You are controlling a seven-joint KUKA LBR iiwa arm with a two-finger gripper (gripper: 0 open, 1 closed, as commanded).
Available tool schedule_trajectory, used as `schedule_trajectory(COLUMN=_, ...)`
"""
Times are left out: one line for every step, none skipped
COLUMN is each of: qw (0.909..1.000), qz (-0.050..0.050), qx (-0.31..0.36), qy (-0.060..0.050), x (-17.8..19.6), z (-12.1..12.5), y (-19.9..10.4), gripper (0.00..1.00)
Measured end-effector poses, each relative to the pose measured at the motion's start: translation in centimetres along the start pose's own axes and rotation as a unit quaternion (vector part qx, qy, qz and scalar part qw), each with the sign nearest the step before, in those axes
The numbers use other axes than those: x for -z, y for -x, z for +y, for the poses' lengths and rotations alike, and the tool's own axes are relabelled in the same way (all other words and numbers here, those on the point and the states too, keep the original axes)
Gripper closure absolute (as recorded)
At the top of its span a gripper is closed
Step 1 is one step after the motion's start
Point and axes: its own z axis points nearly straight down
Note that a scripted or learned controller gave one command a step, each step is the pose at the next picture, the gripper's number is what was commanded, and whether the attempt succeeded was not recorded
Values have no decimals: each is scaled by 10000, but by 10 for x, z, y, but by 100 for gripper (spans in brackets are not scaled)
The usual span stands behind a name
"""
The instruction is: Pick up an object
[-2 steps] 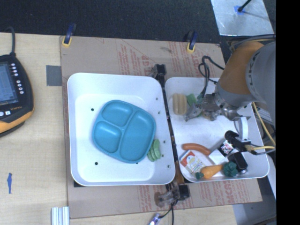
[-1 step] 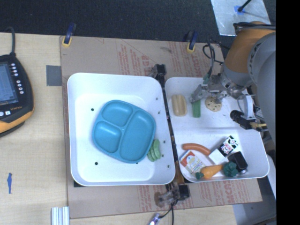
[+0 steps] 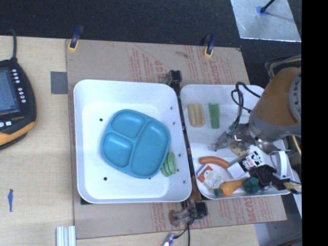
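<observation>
Camera view: end effector (image 3: pixel 224 141), fingers parted and empty, hovers above hot dog (image 3: pixel 214 162), beside carrot (image 3: pixel 229 187).

Both bins (image 3: pixel 82 137) are white, and the divided plate (image 3: pixel 135 143) is sky blue with a green piece (image 3: pixel 168 164) beside it. A tan strip (image 3: pixel 196 115), a green stick (image 3: pixel 213 115) and an orange sausage (image 3: pixel 214 161) lie together, near a black-and-white card (image 3: pixel 251 161).
</observation>
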Motion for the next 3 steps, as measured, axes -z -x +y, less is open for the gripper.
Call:
schedule_trajectory(qw=10000, qz=11, qx=-11, qy=-8, x=-1, z=-53, y=69, gripper=0)
schedule_trajectory(qw=10000, qz=21, qx=10, qy=0, x=9, z=-51, y=68, gripper=100)
schedule_trajectory(qw=10000, qz=11, qx=2, qy=0, x=86, z=-45, y=19, gripper=100)
